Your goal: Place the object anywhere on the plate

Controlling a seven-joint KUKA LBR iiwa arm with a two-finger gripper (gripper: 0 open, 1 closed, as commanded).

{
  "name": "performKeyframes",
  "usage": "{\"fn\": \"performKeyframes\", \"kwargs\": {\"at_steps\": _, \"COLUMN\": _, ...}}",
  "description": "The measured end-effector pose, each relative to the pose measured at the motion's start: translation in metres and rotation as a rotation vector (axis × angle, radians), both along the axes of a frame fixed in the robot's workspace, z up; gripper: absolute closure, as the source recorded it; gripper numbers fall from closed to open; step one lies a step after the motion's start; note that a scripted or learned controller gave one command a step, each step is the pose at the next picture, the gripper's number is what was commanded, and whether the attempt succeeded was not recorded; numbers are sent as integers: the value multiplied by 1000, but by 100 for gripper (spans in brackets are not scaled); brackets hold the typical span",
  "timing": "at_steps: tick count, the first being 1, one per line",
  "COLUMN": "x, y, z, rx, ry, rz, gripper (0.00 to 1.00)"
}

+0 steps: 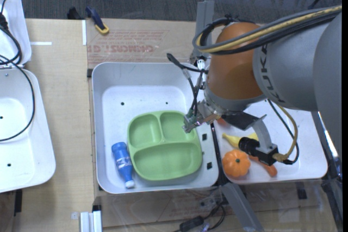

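Seemingly, in the camera view, the end effector [190,122] hangs over the right rim of the green plate [163,156], beside its small upper-right compartment. The bulk of the arm [239,65] crowds in above it. Whether the end effector is wide, narrow or carrying anything cannot be told; it is small and dark against the plate, and nothing can be made out in it.

The plate lies low in the white bin [141,96]. The likeliest object for the task, by my judgement, is the blue bottle [122,163], the one loose thing sharing that bin. It lies just beside the plate's left rim, perhaps touching it. From the end effector it lies down and to the left in this view, across the full width of the plate. Its long axis runs nearly top to bottom of the view, leaning slightly. Its white cap points toward the bin's near wall and its base toward the far wall. A grasp would best close across that axis, from left and right.

A pumpkin [236,163], a banana [231,140] and a carrot [270,170] sit in the neighbouring bin [304,163], near the end effector on its other side.
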State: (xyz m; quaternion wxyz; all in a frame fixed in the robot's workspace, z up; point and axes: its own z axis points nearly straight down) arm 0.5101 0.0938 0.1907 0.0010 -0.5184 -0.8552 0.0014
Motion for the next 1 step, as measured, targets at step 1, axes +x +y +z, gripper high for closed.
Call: {"fn": "performKeyframes", "kwargs": {"at_steps": 1, "x": 0, "y": 0, "z": 0, "rx": 0, "ry": 0, "rz": -1, "gripper": 0}}
